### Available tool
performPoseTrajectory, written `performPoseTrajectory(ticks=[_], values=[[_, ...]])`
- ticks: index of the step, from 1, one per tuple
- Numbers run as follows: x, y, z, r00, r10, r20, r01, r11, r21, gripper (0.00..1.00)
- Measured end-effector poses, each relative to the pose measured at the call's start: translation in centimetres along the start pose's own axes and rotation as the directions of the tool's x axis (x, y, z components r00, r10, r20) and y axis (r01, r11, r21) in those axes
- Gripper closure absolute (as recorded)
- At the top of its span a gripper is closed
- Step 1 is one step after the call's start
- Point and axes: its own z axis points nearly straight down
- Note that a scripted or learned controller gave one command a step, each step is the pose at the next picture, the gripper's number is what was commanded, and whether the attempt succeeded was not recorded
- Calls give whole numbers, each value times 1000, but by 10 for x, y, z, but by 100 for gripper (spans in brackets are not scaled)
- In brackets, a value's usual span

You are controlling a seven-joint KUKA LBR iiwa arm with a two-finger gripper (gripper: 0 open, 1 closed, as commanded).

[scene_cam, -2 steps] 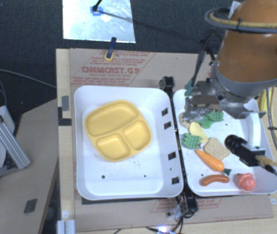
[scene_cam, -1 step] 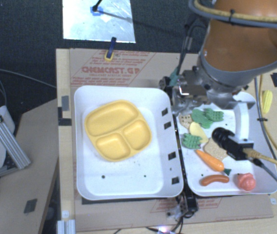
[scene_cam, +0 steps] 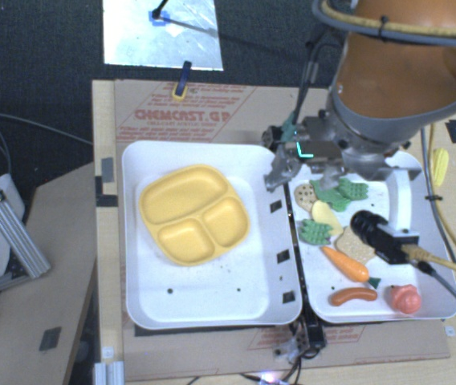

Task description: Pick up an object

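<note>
The right bin (scene_cam: 441,299) holds toy foods. An orange carrot (scene_cam: 345,263) lies above a brown sausage (scene_cam: 353,296), with a pink-red fruit (scene_cam: 406,298) near the front right corner. A green piece (scene_cam: 315,231), a pale yellow piece (scene_cam: 323,212), a dotted cracker (scene_cam: 305,192) and a green leafy piece (scene_cam: 347,191) lie further back. My gripper (scene_cam: 280,173) hangs at the back left of this bin, over the divide between the bins, just left of the cracker. Nothing visibly sits in it. The arm hides the bin's back part.
The left bin (scene_cam: 144,295) holds a yellow divided plate (scene_cam: 192,215). A tan cracker (scene_cam: 358,249) lies by the carrot. A yellow piece (scene_cam: 440,167) shows at the right bin's far edge. Cardboard (scene_cam: 188,115) lies beneath both bins.
</note>
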Motion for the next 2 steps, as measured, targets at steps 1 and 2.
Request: performPoseTrajectory(ticks=[1, 2], values=[[0, 1, -11, 1000, -5, -1, 5, 1000, -3, 100], [0, 1, -22, 1000, -11, 0, 11, 1000, -5, 100]])
